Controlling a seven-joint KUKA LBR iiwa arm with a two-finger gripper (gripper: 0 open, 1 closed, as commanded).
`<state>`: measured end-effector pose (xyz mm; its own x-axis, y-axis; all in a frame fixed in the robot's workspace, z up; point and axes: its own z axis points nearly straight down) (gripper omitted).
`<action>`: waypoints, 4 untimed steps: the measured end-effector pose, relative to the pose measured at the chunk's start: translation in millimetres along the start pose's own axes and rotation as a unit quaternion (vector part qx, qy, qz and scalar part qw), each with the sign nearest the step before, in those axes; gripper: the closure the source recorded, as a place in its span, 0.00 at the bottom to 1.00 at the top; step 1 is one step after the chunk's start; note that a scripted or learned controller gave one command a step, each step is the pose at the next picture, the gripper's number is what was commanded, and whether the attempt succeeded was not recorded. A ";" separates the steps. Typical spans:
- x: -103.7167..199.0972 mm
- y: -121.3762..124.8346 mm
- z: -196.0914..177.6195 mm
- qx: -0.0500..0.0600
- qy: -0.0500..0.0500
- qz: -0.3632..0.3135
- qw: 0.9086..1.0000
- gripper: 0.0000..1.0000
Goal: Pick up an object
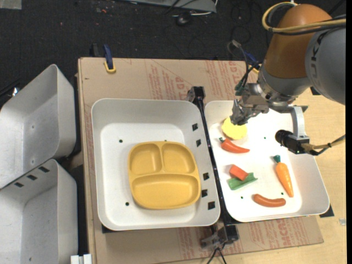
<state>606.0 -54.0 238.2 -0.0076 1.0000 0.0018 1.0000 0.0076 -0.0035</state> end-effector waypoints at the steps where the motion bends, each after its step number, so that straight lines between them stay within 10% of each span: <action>1: 49.7 -21.0 -8.4 0.000 0.000 0.001 1.000 1.00; 3: 140.1 -58.5 -2.7 0.000 0.000 0.000 1.000 1.00; 4: 137.3 -57.5 -2.5 -0.001 -0.001 0.003 1.000 0.00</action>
